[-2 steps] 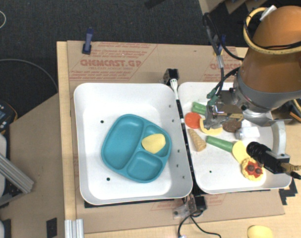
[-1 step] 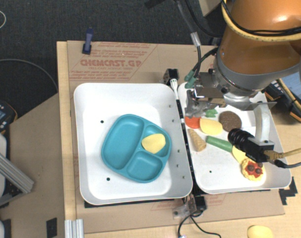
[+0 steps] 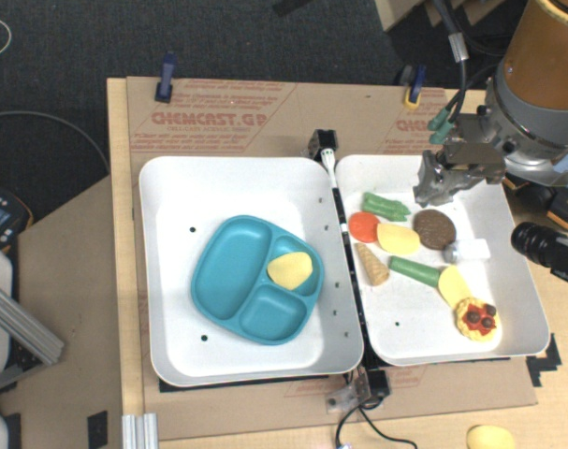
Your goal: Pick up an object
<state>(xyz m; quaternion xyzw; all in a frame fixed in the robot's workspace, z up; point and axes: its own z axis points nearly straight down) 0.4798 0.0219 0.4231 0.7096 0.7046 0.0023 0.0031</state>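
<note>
likely the nearest pick is the brown disc [image 3: 435, 228], lying in the right bin [image 3: 517, 335] just below and touching-close to the tool [image 3: 440, 187]. it sits crowded: a yellow piece [image 3: 398, 238] at its left, a green pod [image 3: 385, 206] further up-left. a descent slightly off could nudge neighbours or clip two things at once. whether the tool is spread or pressed together, i cannot tell; nothing visibly sits in it.

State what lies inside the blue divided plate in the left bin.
One pale yellow piece of toy food lies in the blue divided plate's right compartment. Whatever is beneath the piece and the plate is covered.
</note>
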